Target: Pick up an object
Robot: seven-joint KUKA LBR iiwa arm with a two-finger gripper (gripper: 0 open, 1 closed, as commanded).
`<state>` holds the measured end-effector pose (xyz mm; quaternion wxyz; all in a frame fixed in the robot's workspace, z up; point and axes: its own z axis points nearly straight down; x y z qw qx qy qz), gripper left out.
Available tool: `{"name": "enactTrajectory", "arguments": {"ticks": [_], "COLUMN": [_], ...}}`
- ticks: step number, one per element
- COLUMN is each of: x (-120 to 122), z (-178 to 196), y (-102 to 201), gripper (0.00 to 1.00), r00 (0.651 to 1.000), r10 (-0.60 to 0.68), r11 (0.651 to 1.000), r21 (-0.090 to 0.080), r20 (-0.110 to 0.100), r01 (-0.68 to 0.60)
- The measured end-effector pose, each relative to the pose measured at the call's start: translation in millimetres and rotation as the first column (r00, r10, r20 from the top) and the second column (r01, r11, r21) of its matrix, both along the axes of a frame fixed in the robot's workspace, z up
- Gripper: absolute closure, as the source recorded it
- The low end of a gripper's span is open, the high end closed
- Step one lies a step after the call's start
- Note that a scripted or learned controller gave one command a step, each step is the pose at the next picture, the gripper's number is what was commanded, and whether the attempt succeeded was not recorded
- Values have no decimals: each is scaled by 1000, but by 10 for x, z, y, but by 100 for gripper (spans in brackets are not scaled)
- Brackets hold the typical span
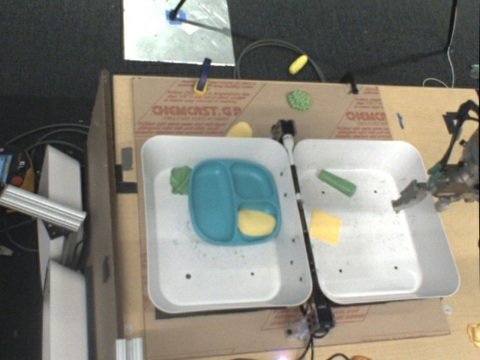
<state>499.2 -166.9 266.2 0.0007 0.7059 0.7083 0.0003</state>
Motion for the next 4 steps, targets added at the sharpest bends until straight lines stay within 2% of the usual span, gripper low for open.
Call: {"name": "enactTrajectory", "arguments": {"ticks": [1,2,3,4], "x": [48,581,1354,628], "z": [-1346,-1838,-1799,-1826], "y": [366,701,397,757], "gripper": [0,0,0,0], "r00": [1000,1000,1000,1000], "r10": [4,5,3,-2], "r11": [1000,1000,1000,1000], "r21": [5,1,-3,3], "r20": [-12,2,9,-7], "r01": [-4,-5,-3,2]}}
